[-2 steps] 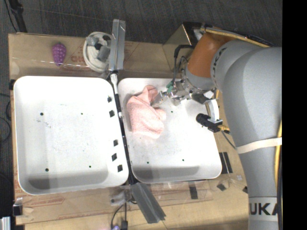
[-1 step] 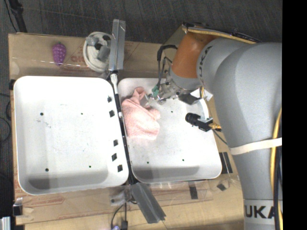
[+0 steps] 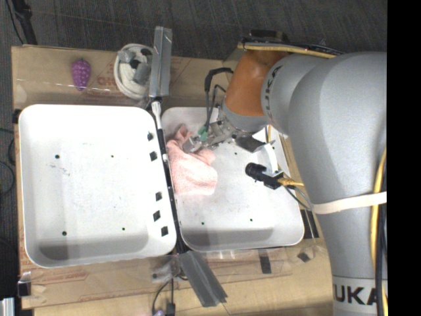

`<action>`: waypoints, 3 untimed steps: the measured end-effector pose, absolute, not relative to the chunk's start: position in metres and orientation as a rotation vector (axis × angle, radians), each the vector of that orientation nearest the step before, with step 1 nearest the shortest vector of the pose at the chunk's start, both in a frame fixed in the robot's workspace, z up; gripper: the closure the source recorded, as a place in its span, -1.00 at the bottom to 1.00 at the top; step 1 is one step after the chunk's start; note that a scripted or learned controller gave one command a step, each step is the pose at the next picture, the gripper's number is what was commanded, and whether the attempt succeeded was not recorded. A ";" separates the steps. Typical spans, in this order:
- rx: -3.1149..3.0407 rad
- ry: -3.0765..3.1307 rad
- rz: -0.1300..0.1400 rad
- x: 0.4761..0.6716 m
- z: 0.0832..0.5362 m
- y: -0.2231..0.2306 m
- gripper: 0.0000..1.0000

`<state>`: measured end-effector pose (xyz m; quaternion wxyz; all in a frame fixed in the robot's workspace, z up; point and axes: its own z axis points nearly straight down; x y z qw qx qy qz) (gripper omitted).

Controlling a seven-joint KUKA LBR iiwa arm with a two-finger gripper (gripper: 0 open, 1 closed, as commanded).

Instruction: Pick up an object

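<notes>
I'm seeing the cloth (image 3: 191,170) lying in the right bin (image 3: 263,232) by the divider, gripper (image 3: 197,139) sitting at its far end; left bin (image 3: 39,176) alongside.

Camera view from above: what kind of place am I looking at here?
Probably a robot-testing lab bench: a grey arm reaches over two white bins, its tool at a pink cloth in the right one.
</notes>
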<state>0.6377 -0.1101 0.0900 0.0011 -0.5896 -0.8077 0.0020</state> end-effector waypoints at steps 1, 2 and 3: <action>-1.852 -2.535 0.006 0.638 0.090 -0.110 -1.00; -1.852 -2.535 0.006 0.638 0.090 -0.110 -1.00; -1.852 -2.535 0.006 0.638 0.090 -0.110 -1.00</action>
